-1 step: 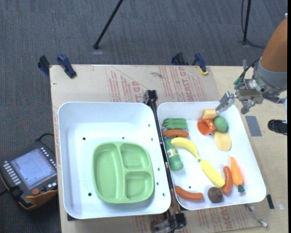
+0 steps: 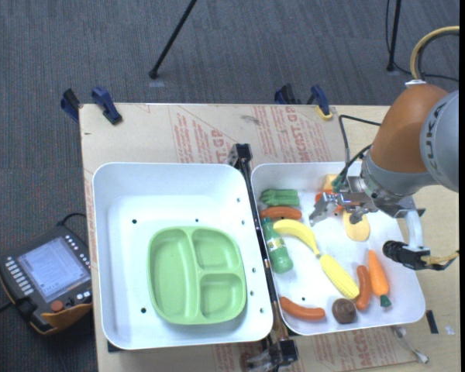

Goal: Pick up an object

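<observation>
Step in hand, by judgement: approach, nothing lifted. Pincer (image 2: 331,204) low over upper middle of right bin (image 2: 415,310), fingers spread, nothing between them. Candidate objects all resting in that bin: banana (image 2: 296,232) just below-left of pincer, green bottle (image 2: 277,252) beside it against left wall, corn cob (image 2: 338,276) at centre, pale round piece (image 2: 357,229) just right of pincer, carrot (image 2: 378,277) at right, sausage (image 2: 303,309) along front wall. Green divided plate (image 2: 195,274) in left bin (image 2: 108,239).

Next move calls for: settling on one item, likely banana or pale piece; descent until fingers straddle it; closure; lift.

Writing: red print on cardboard surface (image 2: 178,134), inverted, not legible. Lettering on arm cut off, unreadable.
</observation>
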Controlling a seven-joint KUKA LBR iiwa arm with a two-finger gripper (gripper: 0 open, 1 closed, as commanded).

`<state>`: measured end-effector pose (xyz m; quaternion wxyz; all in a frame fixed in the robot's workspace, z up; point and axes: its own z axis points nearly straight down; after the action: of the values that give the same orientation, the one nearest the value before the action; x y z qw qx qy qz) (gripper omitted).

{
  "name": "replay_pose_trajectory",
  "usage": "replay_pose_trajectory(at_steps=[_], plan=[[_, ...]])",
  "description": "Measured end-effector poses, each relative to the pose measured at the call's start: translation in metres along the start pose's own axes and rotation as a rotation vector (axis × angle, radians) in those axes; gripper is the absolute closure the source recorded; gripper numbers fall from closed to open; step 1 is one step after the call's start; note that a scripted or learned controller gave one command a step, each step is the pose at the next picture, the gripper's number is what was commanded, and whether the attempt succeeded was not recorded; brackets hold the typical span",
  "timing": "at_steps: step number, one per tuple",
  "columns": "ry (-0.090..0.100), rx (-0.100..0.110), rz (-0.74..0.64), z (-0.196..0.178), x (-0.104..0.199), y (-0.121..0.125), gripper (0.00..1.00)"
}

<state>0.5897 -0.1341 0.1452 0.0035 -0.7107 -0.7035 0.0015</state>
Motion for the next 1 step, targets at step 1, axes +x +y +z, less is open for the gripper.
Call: replay_pose_trajectory(at_steps=[1], plan=[[-0.008,-0.005,-0.044,0.0579,0.0423,-0.0242,0.0]])
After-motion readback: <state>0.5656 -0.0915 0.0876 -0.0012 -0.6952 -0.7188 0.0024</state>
